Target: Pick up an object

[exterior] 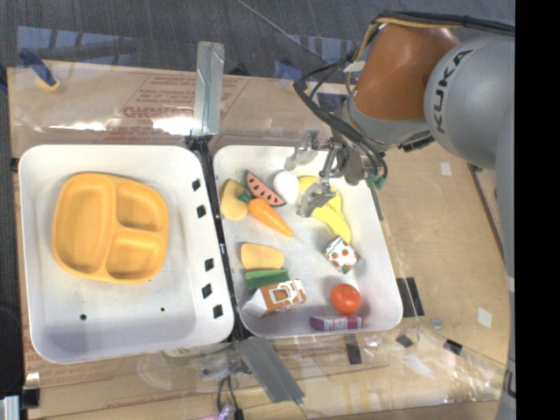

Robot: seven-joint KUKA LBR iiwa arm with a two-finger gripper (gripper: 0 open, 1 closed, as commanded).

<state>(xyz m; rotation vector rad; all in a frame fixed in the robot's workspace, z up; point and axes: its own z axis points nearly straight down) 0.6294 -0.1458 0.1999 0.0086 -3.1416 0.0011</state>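
Observation:
The right bin (pixel 385 269) holds several toy foods. At its back lie a watermelon slice (pixel 262 188), a white egg (pixel 285 185), a carrot (pixel 271 219), a yellow pear-like piece (pixel 233 201) and a banana (pixel 336 221). My gripper (pixel 310 178) hangs over the bin's back edge, just right of the egg and above the banana's far end. Its fingers (pixel 312 201) stand open with nothing held between them.
Nearer the front of the right bin are a yellow wedge (pixel 262 255), a green piece (pixel 266 277), an orange-and-white carton (pixel 282 296), a small patterned carton (pixel 341 254), a tomato (pixel 346 298) and a purple box (pixel 335 323). A yellow divided plate (pixel 109 226) lies in the left bin (pixel 52 322).

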